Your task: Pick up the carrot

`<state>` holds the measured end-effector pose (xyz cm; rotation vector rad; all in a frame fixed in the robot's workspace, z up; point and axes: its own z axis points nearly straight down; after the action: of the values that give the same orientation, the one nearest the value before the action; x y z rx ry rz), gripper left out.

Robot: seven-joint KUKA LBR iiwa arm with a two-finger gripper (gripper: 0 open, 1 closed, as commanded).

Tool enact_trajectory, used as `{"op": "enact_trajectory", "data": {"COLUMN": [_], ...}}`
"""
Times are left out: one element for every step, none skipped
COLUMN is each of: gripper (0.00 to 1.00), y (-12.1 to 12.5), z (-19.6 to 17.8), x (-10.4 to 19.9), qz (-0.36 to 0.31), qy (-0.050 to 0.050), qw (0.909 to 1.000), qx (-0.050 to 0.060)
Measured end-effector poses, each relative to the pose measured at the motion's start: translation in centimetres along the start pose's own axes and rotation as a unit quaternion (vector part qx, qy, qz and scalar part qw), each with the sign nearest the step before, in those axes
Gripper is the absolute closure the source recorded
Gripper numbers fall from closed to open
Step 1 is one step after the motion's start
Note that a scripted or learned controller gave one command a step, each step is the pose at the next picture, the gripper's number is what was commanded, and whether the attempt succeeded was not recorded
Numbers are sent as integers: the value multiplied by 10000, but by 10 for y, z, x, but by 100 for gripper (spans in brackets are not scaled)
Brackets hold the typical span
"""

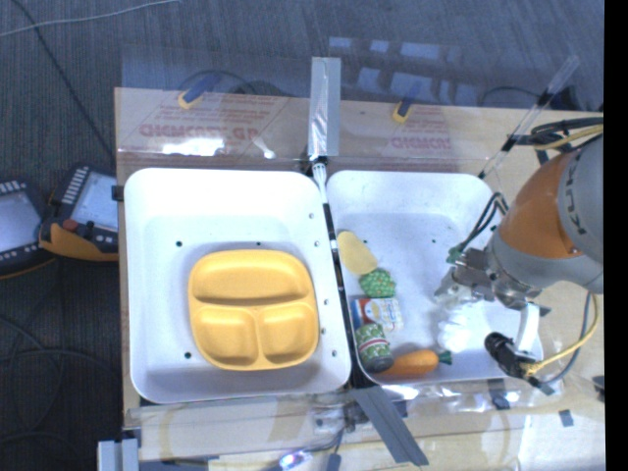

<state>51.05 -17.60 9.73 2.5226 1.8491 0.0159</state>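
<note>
The left bin (147,263) holds a yellow tray (255,308) with three compartments, sitting near its middle. The right bin (412,204) holds a row of small things along its left wall: a pale yellow piece (357,254) at the top, a green broccoli-like piece (377,284) below it, then a small packet with red and white print (378,312), a green can (372,344), and the carrot (412,363), which lies on its side at the bin's front edge, touching the can, its green end pointing right.

The arm (554,214) reaches into the right bin, and the gripper (463,292) hangs over the bin's right part, well apart from the carrot. Nothing can be seen between its fingers; how far they stand open I cannot tell.

Both bins rest on a wooden bench (461,126) over dark grey carpet (98,27). A handheld control unit (78,214) lies on the floor at the left. Cables (549,351) cross the arm's wrist, blurring the gripper's outline.
</note>
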Motion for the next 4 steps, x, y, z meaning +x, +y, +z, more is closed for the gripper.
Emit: {"op": "enact_trajectory", "data": {"gripper": [100,100,100,100], "y": [-21,-6,-57,-47], "z": [5,-120,-83,-83], "x": [72,62,122,181], "qz": [1437,3258,4995,5052], "qy": [-12,-74,-95,-95], "qw": [9896,9454,8662,8629], "qx": [-43,99,97,87]}}
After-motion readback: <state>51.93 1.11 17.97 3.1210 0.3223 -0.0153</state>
